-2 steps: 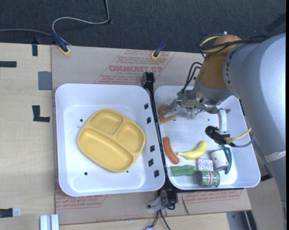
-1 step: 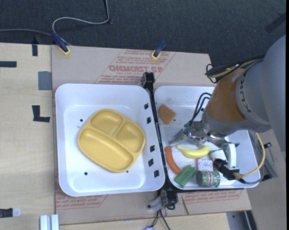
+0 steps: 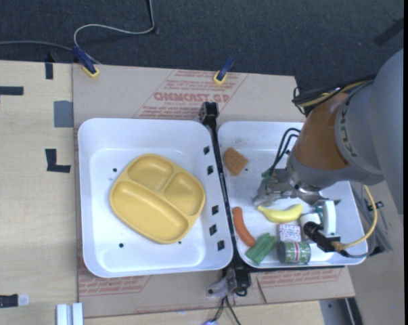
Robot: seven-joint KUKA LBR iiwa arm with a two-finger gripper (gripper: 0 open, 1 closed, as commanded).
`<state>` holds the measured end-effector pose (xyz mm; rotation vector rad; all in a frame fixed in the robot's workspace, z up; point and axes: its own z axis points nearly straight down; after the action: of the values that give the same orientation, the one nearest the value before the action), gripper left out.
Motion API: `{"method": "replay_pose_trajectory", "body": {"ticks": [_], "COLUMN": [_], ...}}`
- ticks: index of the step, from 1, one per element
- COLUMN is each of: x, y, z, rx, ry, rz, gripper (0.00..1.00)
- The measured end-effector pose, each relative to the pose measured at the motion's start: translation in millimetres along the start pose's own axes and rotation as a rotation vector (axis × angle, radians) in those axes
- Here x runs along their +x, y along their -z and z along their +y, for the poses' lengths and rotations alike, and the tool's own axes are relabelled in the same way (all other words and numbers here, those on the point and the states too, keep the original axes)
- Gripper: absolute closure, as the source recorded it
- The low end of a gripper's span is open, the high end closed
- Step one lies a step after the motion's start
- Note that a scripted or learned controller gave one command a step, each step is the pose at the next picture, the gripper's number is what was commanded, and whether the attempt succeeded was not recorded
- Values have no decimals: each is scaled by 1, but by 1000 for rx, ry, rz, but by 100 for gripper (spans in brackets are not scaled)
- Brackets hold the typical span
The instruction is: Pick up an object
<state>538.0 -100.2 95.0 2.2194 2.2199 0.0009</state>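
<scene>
The right bin holds a brown toast slice, an orange carrot, a green piece, a yellow banana, a small white-and-red can and a green-labelled can. My gripper reaches down into this bin from the right. It hangs just above the banana's left end and right of the toast. Nothing shows between its fingers.
The left bin holds a yellow divided plate. A black divider runs between the two bins. Both bins rest on a cardboard sheet with yellow clamps at its far edge.
</scene>
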Motion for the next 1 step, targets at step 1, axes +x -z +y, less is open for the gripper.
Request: {"method": "replay_pose_trajectory", "body": {"ticks": [1], "x": [1], "y": [9], "z": [0], "rx": [1], "ry": [1], "rz": [2], "gripper": [100]}}
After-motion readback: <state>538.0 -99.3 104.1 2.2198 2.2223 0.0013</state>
